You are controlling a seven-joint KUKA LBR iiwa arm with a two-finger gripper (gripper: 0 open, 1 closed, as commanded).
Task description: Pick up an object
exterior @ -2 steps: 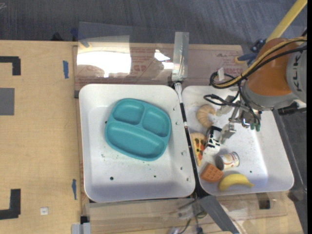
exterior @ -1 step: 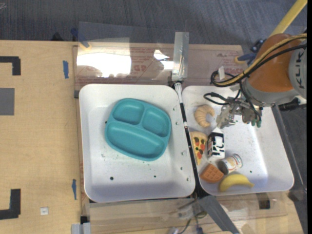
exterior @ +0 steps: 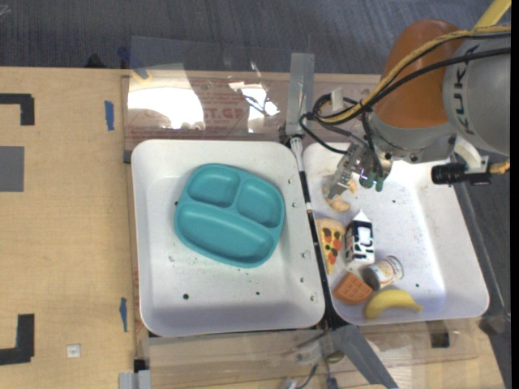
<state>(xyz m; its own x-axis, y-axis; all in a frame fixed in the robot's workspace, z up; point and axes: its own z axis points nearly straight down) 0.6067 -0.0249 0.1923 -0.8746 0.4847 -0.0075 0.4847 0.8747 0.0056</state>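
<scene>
The gripper (exterior: 357,171) hangs over the far left corner of the right bin (exterior: 438,217), a beige lump (exterior: 336,191) just beneath it; whether its metal fingers are spread or closed cannot be made out. Along that bin's left wall lie a flat pizza slice (exterior: 329,245), a black-and-white carton (exterior: 360,241), a shiny can (exterior: 383,272), an orange wedge (exterior: 352,288) and a curved yellow banana (exterior: 392,302). In the left bin (exterior: 154,217) sits a smooth teal divided plate (exterior: 229,214).
</scene>
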